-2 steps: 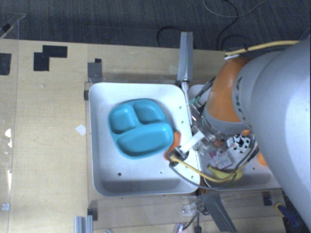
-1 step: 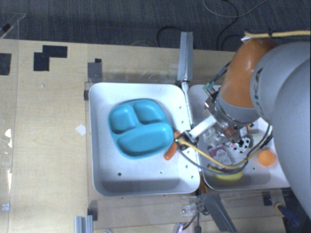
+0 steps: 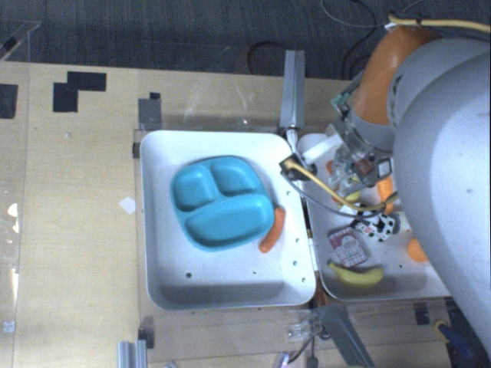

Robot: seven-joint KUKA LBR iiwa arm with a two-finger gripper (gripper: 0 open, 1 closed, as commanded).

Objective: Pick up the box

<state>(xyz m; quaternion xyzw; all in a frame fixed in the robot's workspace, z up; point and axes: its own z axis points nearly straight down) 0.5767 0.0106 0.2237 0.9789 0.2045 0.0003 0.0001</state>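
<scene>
The arm point(image 3: 445, 129) covers most of the right bin point(image 3: 383, 286) and runs off the right edge. The end effector point(image 3: 354, 171) is too cluttered to read. An orange thing point(image 3: 416, 250) peeks from under the arm, unidentifiable.

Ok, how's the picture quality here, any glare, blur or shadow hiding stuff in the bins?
Camera view: even, soft light, slightly grainy; mild sheen on the left bin floor, no harsh glare; blue plate and carrot read fairly sharp; the close grey arm looms large, soft and blurred, covering much of the right bin; gripper area is cluttered and hard to resolve.
</scene>
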